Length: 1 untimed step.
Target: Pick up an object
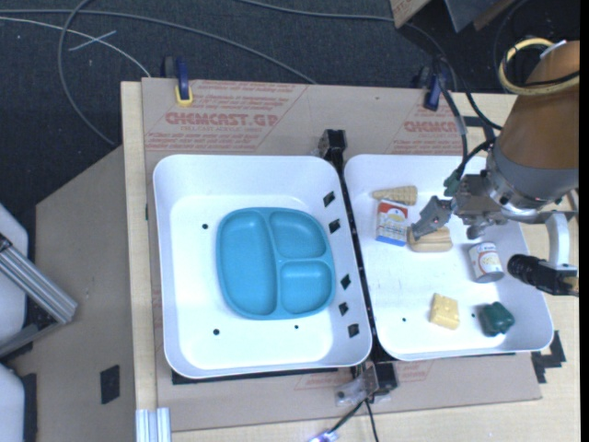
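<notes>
grey tool over tan block — grip unclear, right bin open toward front edge

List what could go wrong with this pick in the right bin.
1. The gripper is at the tan block, which lies close beside the small carton. Coming down, it may shove or catch the carton instead.
2. The small can sits close by the gripper too, so a sideways move might knock it.
</notes>
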Available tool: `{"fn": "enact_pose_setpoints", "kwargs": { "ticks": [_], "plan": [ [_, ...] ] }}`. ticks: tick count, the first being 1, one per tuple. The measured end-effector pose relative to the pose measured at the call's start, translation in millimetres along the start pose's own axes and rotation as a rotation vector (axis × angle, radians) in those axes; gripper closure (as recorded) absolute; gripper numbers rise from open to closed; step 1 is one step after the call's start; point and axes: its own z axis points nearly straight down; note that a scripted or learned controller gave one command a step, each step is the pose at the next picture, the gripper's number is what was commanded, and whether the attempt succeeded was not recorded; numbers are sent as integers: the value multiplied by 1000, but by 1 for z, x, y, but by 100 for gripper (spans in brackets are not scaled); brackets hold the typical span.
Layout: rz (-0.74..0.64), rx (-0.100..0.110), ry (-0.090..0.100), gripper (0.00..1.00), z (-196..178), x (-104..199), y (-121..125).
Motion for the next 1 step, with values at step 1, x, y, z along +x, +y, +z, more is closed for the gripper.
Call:
{"fn": "enact_pose_setpoints", "kwargs": {
  "ticks": [1],
  "plan": [
    [-3, -14, -2, 0, -7, 0, 3]
  ]
}}
